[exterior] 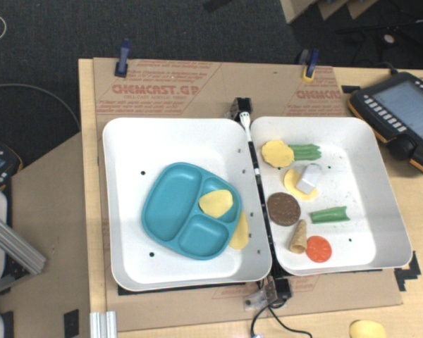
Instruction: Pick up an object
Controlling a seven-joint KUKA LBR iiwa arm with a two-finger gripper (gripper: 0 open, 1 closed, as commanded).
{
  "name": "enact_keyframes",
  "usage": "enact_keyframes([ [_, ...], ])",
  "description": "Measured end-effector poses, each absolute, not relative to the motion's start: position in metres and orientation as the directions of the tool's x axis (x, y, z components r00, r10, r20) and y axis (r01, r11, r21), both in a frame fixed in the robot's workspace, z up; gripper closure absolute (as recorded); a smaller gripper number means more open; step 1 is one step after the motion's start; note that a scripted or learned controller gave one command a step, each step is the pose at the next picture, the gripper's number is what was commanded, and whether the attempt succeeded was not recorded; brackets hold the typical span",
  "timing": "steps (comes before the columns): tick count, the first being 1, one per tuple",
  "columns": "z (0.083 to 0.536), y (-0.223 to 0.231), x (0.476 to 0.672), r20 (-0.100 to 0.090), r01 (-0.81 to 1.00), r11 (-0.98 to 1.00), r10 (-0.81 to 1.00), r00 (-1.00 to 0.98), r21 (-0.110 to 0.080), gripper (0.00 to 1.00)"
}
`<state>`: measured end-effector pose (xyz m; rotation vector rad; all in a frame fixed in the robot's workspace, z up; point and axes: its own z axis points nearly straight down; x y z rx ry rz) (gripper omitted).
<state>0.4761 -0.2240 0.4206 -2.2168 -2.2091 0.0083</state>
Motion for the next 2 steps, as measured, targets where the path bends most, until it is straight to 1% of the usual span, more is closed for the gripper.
enact_keyframes([
  [1,0.543,-0.224,0.504,-0.008,1.0,0.003,1.0,-0.003,0.016,1.0],
  [2,0.418,-0.223,0.478,0.005,1.0,-0.002,1.0,0.002,-0.012,1.0],
])
